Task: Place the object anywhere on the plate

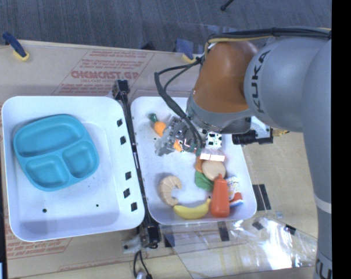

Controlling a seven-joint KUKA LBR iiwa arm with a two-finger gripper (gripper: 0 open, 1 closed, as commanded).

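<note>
We see the claw (174, 137) low in the right bin (142, 156), by the carrot (158, 127), likely picking. We cannot tell its state. The plate (54, 150) sits left.

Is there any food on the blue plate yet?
No. The blue plate lies bare in the left bin; the banana sits in the right bin.

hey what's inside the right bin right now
The right bin holds a banana, croissant, red bottle and carrot. The gripper covers whatever lies beneath it.
</note>
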